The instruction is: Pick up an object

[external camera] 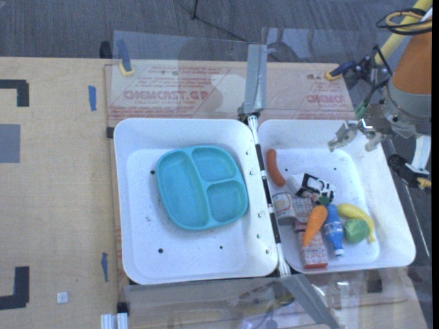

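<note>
The right bin (384, 184) holds our candidates, clustered toward its lower middle. A carrot (314, 225) lies tilted across the heap, touching a small blue bottle (333, 230) on its right. Beside that sit a green piece (356, 231) and a banana (357, 214). A red box (314, 253) lies at the lower edge, a black-and-white item (315, 184) above the carrot, and a sausage (276, 168) lies apart near the bin's left wall.

We judge these to be light, stiff toy foods with smooth skins that may slip. The sausage looks like the easiest pick: it lies alone, and we would close across its narrow middle. The carrot would need a grip at its thick end, and neighbours crowd it.

The gripper (357, 137) hangs over the bin's upper right corner, well apart from the heap. Its fingers appear spread, with nothing between them.

In the left bin (130, 184) lies a blue plate (202, 187) with three compartments. Both bins sit on the tabletop (55, 184).
</note>
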{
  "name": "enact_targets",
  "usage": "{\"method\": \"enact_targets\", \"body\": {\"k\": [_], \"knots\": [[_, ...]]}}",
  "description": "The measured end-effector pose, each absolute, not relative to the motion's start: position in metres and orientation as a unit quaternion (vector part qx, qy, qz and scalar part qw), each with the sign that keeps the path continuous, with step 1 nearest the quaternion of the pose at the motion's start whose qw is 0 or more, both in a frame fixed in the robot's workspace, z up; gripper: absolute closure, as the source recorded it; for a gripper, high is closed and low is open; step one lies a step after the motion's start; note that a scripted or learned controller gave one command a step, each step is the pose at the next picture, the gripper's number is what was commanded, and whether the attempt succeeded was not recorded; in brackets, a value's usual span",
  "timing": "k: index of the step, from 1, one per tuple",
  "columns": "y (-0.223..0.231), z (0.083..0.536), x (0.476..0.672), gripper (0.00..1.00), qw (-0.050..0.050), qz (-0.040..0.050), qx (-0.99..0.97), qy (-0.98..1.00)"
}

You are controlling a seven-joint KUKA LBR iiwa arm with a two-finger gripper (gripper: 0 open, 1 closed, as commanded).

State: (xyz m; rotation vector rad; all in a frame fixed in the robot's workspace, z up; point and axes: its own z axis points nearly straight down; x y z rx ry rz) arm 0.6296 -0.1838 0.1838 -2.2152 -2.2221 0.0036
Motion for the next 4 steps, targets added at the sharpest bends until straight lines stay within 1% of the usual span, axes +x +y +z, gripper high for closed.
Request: {"method": "enact_targets", "body": {"k": [1,2,3,4], "knots": [[-0.175,0.092,0.601,0.0,-0.001,-0.0001,-0.667,-0.745],[-0.154,0.088,0.517,0.0,-0.004,-0.0029,-0.642,-0.766],[-0.16,0.096,0.518,1.0,-0.008,-0.0022,-0.646,-0.763],[-0.154,0.122,0.539,1.0,0.0,0.0005,-0.673,-0.74]]}}
